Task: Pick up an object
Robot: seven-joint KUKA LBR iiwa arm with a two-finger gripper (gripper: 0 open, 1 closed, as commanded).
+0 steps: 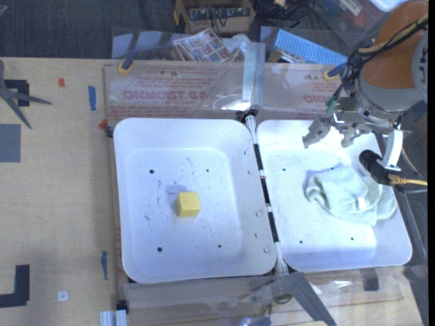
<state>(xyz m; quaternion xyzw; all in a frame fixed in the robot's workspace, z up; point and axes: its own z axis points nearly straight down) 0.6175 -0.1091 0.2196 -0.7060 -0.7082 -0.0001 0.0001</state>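
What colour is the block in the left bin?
Yellow; the block shows plainly in the camera view.

White bins (136, 148): two, side by side
Yellow blocks (189, 204): one, left bin
Crumpled cloths (348, 192): one, right bin
Robot arms (397, 53): one

Pale wooden bench (54, 202), cluttered dark floor (68, 12)

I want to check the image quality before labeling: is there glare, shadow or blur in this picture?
In the camera view, light is even and soft; the yellow cube in the left bin casts almost no shadow. Glare sits on the clear plastic sheet behind the bins. The white cloth in the right bin is washed out, its folds hard to read. The gripper looks slightly soft.
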